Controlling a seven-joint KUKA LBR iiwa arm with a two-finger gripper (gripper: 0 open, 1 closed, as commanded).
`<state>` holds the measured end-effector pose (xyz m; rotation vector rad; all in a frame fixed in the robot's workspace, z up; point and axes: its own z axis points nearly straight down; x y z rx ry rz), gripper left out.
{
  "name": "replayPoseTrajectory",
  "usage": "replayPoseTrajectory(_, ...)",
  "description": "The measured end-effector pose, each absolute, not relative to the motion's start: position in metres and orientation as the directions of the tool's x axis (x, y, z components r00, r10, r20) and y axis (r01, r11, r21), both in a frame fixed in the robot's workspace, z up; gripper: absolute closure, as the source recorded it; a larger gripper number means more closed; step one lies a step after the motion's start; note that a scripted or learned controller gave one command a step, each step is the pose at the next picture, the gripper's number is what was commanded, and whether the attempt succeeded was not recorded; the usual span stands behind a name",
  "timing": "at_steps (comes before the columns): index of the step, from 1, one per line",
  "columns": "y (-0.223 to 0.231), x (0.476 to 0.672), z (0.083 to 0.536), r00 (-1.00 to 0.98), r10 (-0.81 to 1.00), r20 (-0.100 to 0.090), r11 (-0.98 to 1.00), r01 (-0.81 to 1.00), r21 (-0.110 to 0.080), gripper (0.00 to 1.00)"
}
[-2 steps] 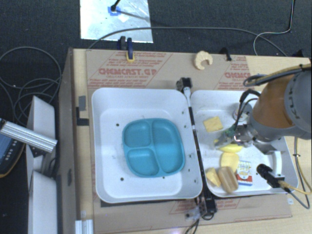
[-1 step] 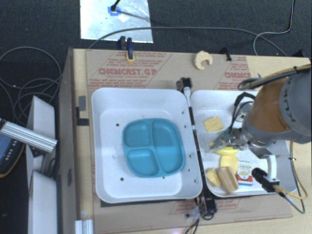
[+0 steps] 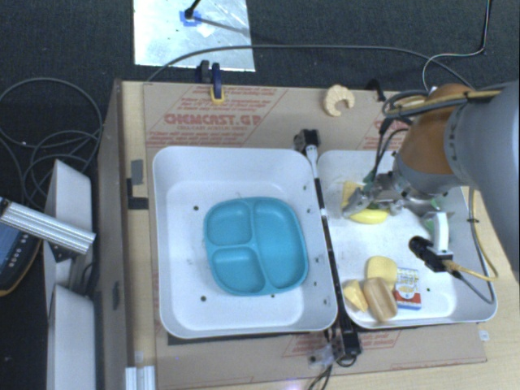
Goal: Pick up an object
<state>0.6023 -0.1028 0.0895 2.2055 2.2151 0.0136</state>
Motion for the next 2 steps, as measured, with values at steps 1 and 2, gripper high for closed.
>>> replayPoseTrajectory(1, -0.116, 0.652, 0.089, -0.006, 1.0, -0.003, 0.006, 1.0, 0.01, 0.0)
replayPoseTrajectory(2, -0.115, 0.655, 0.104, -0.012, 1.0, -0.004, 0.012, 1.0, 0.022, 1.0)
